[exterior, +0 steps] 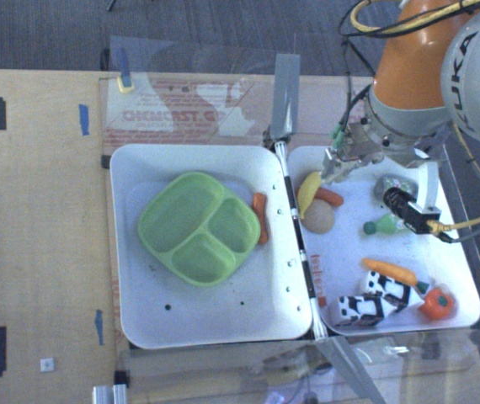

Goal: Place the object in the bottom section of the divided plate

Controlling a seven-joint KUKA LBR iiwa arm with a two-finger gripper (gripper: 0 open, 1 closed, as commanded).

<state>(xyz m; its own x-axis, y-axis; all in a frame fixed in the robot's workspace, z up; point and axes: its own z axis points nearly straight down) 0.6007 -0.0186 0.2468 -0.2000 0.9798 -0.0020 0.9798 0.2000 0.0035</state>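
gripper point(334, 168) over right white bin point(459, 263), near yellow banana point(308, 191) | grip state unclear | green divided plastic plate point(200, 227) in left bin point(130, 225)

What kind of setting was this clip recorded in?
Probably a robotics lab bench set up for pick-and-place trials: two shallow white bins, toy food such as a carrot and tomato, a green divided plate, and tape marks on the board.

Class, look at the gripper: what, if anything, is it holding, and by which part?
It cannot be told: the gripper hangs over the yellow banana in the right bin.
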